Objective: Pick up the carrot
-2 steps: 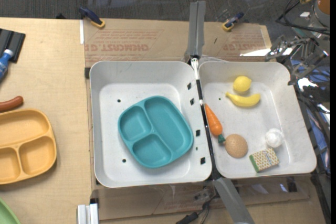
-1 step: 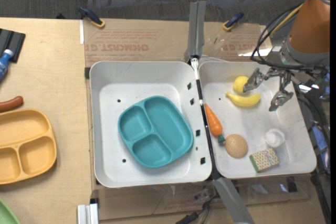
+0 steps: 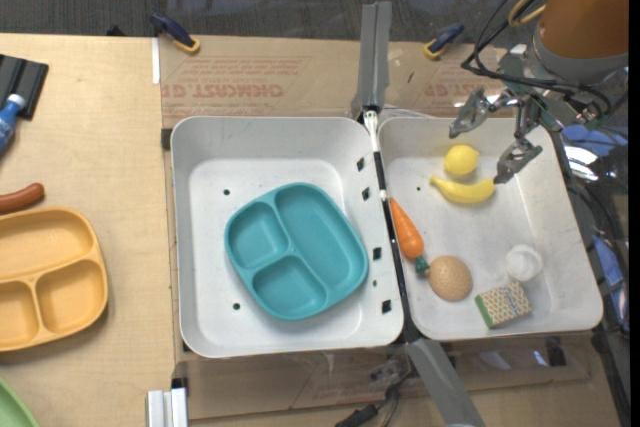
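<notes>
You have one carrot [image 3: 405,227] lying against the right bin's [image 3: 575,215] left wall. Your gripper [image 3: 494,139] hangs spread wide and empty above one lemon [image 3: 461,160] and one banana [image 3: 463,190]. One egg [image 3: 450,277] sits just beside the carrot's leafy end.

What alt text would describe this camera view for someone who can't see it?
A robot gripper, fingers open, hovers over the right bin, above a banana and lemon; the carrot lies by the bin's left wall. The left bin holds a teal tray.
</notes>
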`<act>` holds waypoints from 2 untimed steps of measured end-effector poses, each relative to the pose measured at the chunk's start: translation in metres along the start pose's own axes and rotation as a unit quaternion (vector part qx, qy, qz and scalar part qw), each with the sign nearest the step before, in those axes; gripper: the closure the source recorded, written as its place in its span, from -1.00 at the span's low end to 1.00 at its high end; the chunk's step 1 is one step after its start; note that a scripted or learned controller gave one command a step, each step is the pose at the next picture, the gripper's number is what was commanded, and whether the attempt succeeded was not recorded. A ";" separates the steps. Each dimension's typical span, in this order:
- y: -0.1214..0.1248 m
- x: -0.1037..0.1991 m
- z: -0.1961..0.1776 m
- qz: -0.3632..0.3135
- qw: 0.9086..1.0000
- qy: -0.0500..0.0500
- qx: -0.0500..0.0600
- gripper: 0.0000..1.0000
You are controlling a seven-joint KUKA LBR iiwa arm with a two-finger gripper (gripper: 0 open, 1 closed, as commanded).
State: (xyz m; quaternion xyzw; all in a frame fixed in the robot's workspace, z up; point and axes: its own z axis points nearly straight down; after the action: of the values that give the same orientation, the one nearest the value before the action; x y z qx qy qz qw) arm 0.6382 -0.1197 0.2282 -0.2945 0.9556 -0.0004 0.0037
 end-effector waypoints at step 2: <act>-0.033 -0.003 0.134 -0.284 0.959 0.000 -0.001 -1.00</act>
State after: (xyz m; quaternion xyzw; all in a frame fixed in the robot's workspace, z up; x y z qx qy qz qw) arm 0.6605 -0.1446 0.0944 -0.5535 0.8329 -0.0004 0.0033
